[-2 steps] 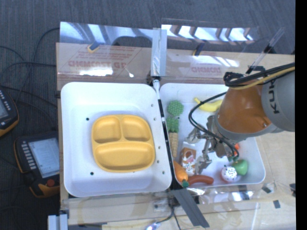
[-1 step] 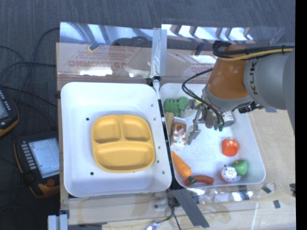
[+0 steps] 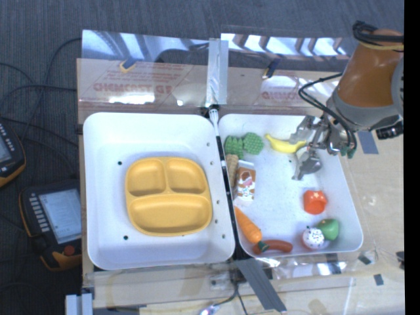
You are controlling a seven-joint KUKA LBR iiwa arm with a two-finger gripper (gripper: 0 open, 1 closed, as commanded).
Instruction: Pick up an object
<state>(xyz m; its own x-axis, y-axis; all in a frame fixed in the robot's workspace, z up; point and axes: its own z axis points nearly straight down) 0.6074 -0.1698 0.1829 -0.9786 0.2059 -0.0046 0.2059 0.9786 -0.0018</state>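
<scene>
So the gripper (image 3: 307, 165) is hovering in the upper part of the right bin (image 3: 351, 195), pointing down at bare white floor, and I honestly can't tell what its business end is doing, too small and blurry from up here. Nothing is visibly held in it.

Closest candidate to pick is the banana (image 3: 283, 144), sitting just beside the gripper toward the left bin and a touch toward the back wall. Its long axis runs roughly across the bin, left to right, so my guess is a short sideways hop would get there, with the grab going across the narrow way.

Next nearest is the orange-red tomato-looking thing (image 3: 315, 202), toward the front from the gripper, with clear floor between. Then the green bumpy piece (image 3: 245, 144) just past the banana, close enough to get bumped I'd say. The little carton (image 3: 245, 183) sits further toward the divider. Way out in the front are the carrot (image 3: 247, 225), a green-and-white ball pair (image 3: 321, 233), and in the other bin the yellow tray (image 3: 168, 194).
</scene>
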